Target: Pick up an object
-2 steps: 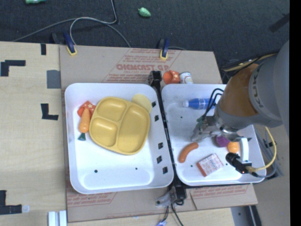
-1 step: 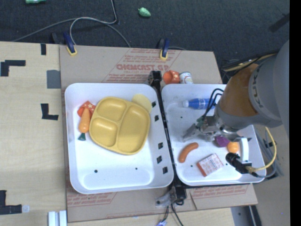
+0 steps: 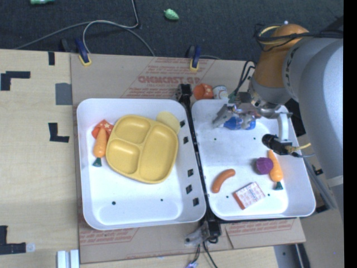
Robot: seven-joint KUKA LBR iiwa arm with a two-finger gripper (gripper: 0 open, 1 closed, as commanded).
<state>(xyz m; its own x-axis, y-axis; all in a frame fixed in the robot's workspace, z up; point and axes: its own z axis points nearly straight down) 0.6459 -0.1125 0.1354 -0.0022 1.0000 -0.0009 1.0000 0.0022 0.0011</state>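
My gripper hangs low over the back of the right bin, its fingers spread apart. A small blue object lies on the bin floor right under them, and I cannot tell whether they touch it. Farther forward in the same bin lie an orange sausage, a purple piece, a carrot and a red-and-white packet.
The left bin holds a yellow divided plate, a carrot, a red piece and a pale yellow piece. An orange ball and a small pale object sit behind the bins.
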